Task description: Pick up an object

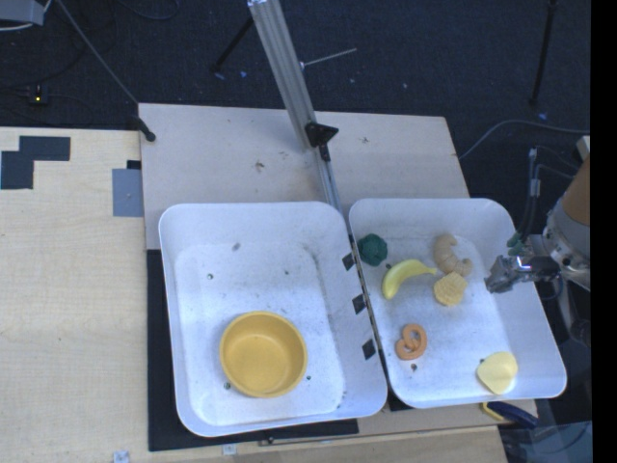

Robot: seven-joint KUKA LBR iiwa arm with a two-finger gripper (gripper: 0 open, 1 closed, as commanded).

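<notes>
Nearest the cam: a round yellow plastic bowl (263, 353) sitting upright in the left shallow white bin (193, 230), toward its front edge; it's the 1 item on that side, prob. parked there as a spare target or drop spot. The right shallow white bin (482, 215) holds the pick candidates, spread loose w/ gaps between most, which looks deliberate so fingers can get round each: 1 flat pale-yellow wedge-shaped piece (497, 371) at the front right corner, 1 orange pretzel-shaped ring (412, 341) near the front, 1 curved yellow toy banana (405, 275) mid-bin, 1 dark green round lump (373, 249) just beside the divider wall, 1 tan knobbly ginger-like piece (449, 253) and 1 yellow ridged round piece (450, 288) close below it, nearly touching. So 6 small items right, 1 bowl left, 2 bins. The two-finger gripper (503, 276) hangs at the right bin's right rim, low, w/ nothing visible between its tips; how far apart they stand I can't tell at this res. Closest candidates, as I judge it, are the ridged piece and the ginger-like piece, near but apart from the tool.
</notes>
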